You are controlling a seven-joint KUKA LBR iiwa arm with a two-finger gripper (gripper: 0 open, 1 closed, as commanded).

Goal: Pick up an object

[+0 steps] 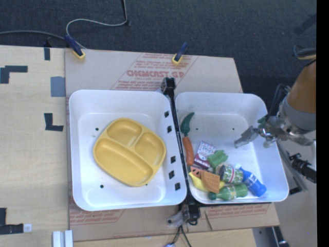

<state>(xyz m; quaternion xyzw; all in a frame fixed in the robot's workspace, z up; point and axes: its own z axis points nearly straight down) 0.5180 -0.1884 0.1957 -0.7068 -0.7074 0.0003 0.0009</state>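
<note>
Camera view | cardboard sheet [149, 71] under bins | dark carpet [216, 19] behind

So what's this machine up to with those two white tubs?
A robot arm reaches in from the right, and its gripper hangs above the right bin, with nothing between its fingers. That bin holds a heap of small toy foods near its front: a carrot, a green pepper, little bottles and packets. The left bin holds a yellow divided plate. The job is to pick something up, and nothing has been lifted yet.
</note>
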